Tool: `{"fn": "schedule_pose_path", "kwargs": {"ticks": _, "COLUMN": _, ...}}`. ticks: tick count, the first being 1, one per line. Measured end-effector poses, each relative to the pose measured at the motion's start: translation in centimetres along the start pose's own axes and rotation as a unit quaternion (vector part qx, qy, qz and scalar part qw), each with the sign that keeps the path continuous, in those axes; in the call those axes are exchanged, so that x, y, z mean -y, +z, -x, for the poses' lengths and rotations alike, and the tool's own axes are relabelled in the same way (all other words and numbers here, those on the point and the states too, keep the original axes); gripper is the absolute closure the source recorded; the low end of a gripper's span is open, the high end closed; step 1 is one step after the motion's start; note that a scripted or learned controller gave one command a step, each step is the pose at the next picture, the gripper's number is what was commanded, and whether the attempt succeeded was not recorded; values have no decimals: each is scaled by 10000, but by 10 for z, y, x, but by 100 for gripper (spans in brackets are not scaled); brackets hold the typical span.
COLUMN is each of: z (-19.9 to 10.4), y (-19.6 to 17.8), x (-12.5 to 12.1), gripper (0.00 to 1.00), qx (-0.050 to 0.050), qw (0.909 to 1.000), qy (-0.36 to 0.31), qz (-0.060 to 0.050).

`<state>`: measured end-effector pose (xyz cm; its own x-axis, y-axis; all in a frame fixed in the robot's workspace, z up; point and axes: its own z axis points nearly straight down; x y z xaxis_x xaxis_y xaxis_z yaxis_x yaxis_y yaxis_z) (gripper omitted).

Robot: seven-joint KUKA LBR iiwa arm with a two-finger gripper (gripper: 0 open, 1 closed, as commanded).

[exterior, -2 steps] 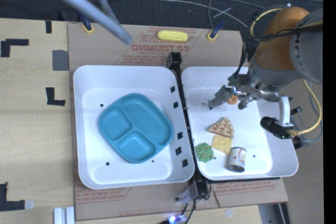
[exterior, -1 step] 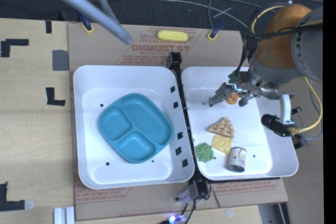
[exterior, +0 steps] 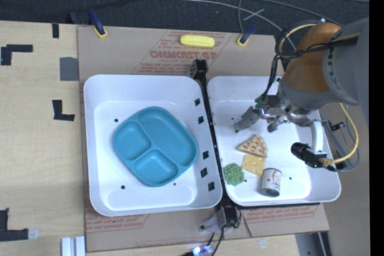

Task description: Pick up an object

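The right bin (exterior: 300,192) holds a toy pizza slice (exterior: 252,145), a yellow cheese-like block (exterior: 254,163), a green patterned piece (exterior: 233,174) and a small can (exterior: 270,181) lying near the front wall. My gripper (exterior: 257,125) hangs over the right bin, just behind the pizza slice. It is open: its fingers are spread and there is nothing between them. One fingertip (exterior: 240,126) points left toward the divider.
The left bin (exterior: 96,99) carries a blue divided plate (exterior: 155,145). A yellow banana-shaped toy (exterior: 197,41) lies on the cardboard behind the bins. Cables loop beside the arm's wrist (exterior: 312,153) at the right.
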<state>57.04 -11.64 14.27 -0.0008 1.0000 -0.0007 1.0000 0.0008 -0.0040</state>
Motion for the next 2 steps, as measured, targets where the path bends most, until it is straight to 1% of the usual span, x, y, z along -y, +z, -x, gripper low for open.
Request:
{"fn": "schedule_pose_path", "kwargs": {"ticks": 1, "z": -1, "y": 54, "x": 1, "gripper": 0, "qx": -1, "qw": 10000, "qy": -2, "qz": -7}}
{"fn": "schedule_pose_path", "kwargs": {"ticks": 2, "z": -2, "y": 41, "x": 0, "gripper": 100, "qx": -6, "qw": 10000, "qy": -10, "qz": 2}}
